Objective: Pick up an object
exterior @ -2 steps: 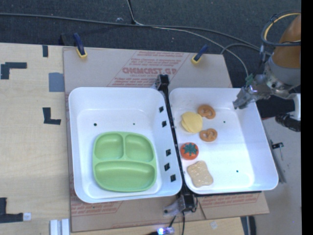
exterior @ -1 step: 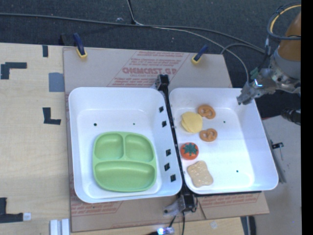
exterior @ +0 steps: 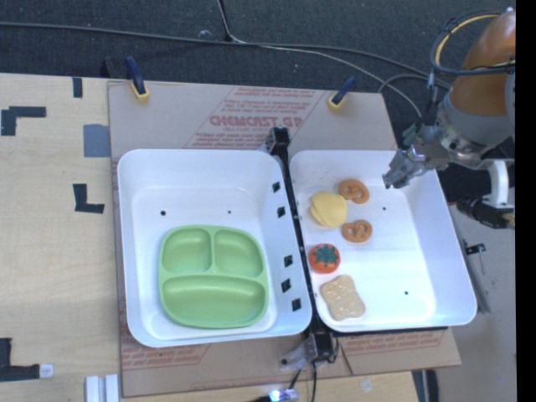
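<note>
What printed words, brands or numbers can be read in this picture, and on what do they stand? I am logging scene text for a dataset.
"CHEMCAST GP": red print, reading upside down, on the brown board under the two bins, above the left bin.
Smaller red lines around it on the same board: too blurred to read.
Faint red print on the board's lower edge: unreadable.
The green divided plate, the toy foods and the end effector show no readable text.

Robotics lab: clamped cardboard (exterior: 251,120), taped bench (exterior: 50,224), trailing cables (exterior: 226,23).
</note>
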